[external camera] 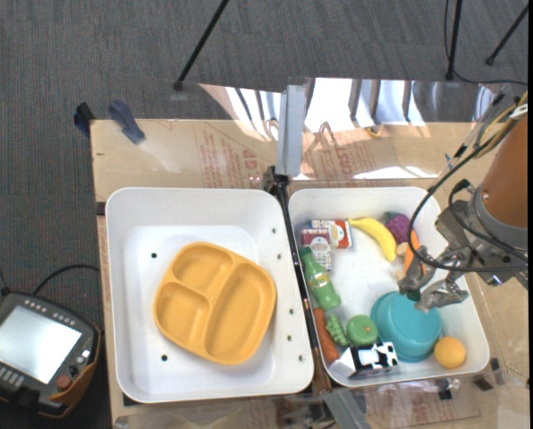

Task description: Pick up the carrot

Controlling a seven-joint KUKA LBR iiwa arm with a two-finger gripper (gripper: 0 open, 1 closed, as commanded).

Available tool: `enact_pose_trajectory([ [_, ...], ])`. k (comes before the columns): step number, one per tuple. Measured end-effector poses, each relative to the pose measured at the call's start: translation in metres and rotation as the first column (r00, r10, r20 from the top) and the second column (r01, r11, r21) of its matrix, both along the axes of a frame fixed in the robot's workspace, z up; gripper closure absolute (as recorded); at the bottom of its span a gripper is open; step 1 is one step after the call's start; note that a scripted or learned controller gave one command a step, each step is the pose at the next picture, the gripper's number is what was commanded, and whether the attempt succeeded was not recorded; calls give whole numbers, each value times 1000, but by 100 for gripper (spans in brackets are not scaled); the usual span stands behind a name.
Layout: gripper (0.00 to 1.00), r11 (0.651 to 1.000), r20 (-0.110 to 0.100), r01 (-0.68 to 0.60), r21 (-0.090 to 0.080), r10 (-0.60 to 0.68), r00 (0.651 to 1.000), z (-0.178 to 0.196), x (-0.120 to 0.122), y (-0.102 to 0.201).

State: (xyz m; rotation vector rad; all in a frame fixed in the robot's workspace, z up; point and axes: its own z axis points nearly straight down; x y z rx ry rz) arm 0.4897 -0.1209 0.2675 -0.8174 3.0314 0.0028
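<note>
Reaching in from frame right, pincer [430,290] low over smooth teal bowl [410,327], fingers spread, holding nothing. Slim orange carrot [325,335] lower centre, right bin.

Bright, even light; glare behind the bins; slightly soft focus.
</note>
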Motion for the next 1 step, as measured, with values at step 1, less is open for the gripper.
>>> enact_pose_trajectory([
  [1,100,1000,0,2,2,-2,1000,9,1,1],
])
